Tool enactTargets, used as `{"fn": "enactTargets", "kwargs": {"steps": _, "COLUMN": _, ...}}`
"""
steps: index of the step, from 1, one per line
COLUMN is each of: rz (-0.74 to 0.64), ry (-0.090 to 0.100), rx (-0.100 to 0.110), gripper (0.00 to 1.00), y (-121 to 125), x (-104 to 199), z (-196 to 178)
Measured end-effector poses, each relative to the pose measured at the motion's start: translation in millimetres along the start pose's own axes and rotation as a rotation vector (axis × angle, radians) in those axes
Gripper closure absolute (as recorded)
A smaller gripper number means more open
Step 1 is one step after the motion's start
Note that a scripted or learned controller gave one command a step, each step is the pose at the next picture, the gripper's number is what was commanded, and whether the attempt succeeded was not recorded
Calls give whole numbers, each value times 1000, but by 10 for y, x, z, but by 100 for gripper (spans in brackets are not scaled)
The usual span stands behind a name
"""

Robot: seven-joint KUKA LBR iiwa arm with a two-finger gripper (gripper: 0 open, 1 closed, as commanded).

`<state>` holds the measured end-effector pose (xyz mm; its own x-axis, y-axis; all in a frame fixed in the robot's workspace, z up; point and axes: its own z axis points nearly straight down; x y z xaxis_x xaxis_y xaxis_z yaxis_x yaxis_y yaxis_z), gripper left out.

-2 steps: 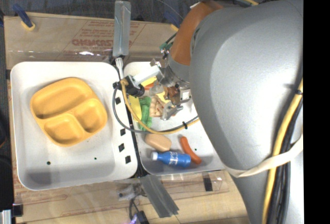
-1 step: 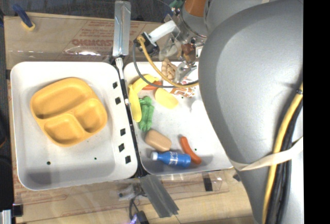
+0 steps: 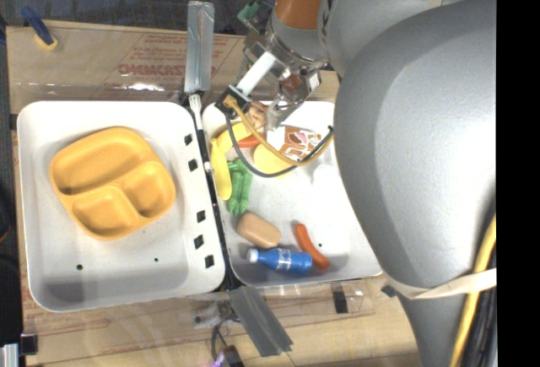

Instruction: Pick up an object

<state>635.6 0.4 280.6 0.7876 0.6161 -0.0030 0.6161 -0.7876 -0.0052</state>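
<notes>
The end effector [image 3: 272,108] hangs over the far end of the right bin [image 3: 354,260], at about 12 o'clock within it. Whether it is wide, narrow, or holding anything cannot be told from this angle; wrist hardware and cables crowd it.

Directly beneath it sits a cluster: a printed snack packet [image 3: 297,143], a yellow piece [image 3: 272,159] and a small orange piece [image 3: 247,140]. These touch or overlap, so a clean pick likely calls for a straight descent onto 1 exposed edge, not the pile's middle.

Toward 9 o'clock, a banana [image 3: 220,168] and a green vegetable [image 3: 240,188] lie against the divider wall, awkward for approach. Toward 6 o'clock, better separated, are a tan bread roll [image 3: 258,230], a blue bottle [image 3: 282,259] lying flat, and a red sausage [image 3: 310,246] touching the bottle.

The left bin [image 3: 38,125] holds 1 yellow divided tray [image 3: 112,180]. The arm's large grey body [image 3: 422,146] hides the right bin's 3 o'clock side. The desk [image 3: 101,45] beyond carries printed cardboard.
</notes>
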Motion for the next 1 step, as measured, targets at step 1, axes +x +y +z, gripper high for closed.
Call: {"fn": "enactTargets", "kwargs": {"steps": 1, "rz": 330, "ry": -4, "rx": 0, "gripper": 100, "y": -905, "x": 90, "z": 828}}
